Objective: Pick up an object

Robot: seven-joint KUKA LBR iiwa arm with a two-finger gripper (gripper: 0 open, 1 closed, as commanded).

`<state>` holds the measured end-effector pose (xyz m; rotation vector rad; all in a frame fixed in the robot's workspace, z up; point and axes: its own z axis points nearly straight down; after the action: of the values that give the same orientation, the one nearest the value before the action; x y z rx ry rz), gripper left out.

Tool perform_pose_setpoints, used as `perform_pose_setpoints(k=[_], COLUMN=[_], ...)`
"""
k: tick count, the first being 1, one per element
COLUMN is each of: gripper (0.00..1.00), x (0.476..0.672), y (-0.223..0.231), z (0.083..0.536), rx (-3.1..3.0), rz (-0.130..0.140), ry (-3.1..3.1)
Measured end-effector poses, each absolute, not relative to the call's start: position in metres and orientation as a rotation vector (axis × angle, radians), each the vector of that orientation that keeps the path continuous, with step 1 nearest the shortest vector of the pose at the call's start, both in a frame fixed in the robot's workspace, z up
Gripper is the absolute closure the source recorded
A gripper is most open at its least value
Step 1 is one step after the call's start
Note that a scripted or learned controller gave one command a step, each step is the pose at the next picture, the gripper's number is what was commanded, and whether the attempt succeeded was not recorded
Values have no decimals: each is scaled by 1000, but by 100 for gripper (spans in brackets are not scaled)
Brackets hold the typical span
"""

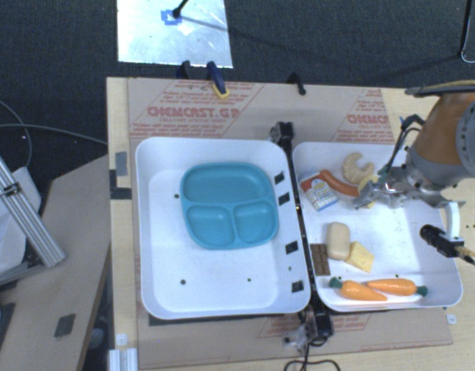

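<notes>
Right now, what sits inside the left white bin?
The left shallow white bin holds a blue plastic plate with three compartments, lying flat. Whatever the plate covers beneath it cannot be seen.

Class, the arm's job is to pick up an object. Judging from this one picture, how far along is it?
Done: the gripper has reached into the right bin, close to the hot dog and the cashew-shaped piece.
In hand: nothing visibly sits between its fingers.
Left: grasping and lifting. The two carrots, the cheese wedge and the other food pieces lie on the bin floor; the blue divided plate lies in the left bin.
</notes>
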<state>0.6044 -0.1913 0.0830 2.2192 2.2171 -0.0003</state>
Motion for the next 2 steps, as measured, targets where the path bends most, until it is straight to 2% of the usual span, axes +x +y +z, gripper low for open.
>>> perform_pose_setpoints(k=[1,2], gripper=[0,0], x=[644,659], y=[-165,-138], z=[83,83], rx=[2213,2213], rz=[2,2], ry=[2228,2229])
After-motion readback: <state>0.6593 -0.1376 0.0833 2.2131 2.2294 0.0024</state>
